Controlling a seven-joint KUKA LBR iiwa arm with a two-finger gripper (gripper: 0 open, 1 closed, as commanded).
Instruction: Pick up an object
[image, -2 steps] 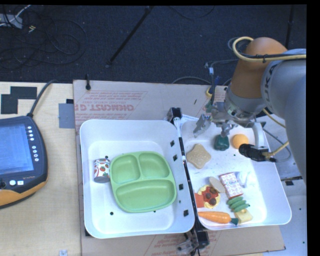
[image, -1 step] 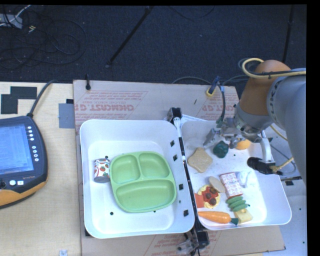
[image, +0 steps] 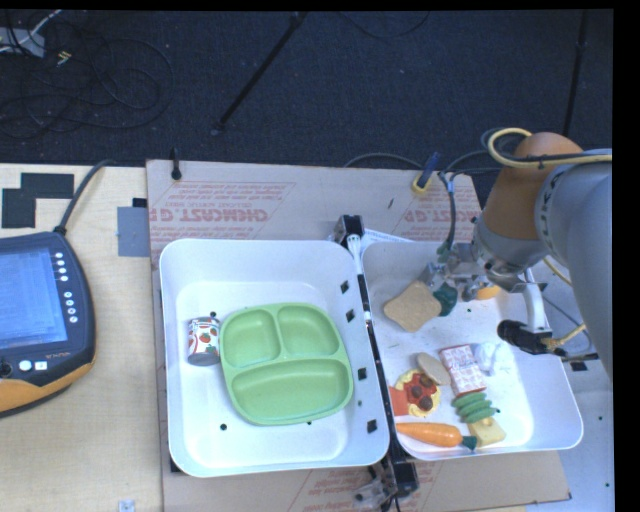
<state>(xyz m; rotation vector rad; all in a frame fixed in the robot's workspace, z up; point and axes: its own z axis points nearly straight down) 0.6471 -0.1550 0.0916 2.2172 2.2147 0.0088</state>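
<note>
Two-finger gripper (image: 446, 292) low in the right bin — grip state cannot be told. Flat tan bread-slice toy (image: 411, 306) lies just left, touching it, long axis diagonal.

this is a robotics lab, no question. a teach pendant (image: 40, 310) with a lit blue screen sits on the bench left of the left bin (image: 262, 455), its cable trailing away. behind that bin lies a flattened cardboard sheet (image: 250, 205) with printed lettering, and past it black cables (image: 110, 70) sprawl over a dark floor. right of the bin, the grey and orange arm (image: 540, 210) carries bundled wires. toy food, plastic probably, fills the right bin (image: 560, 415).
</note>
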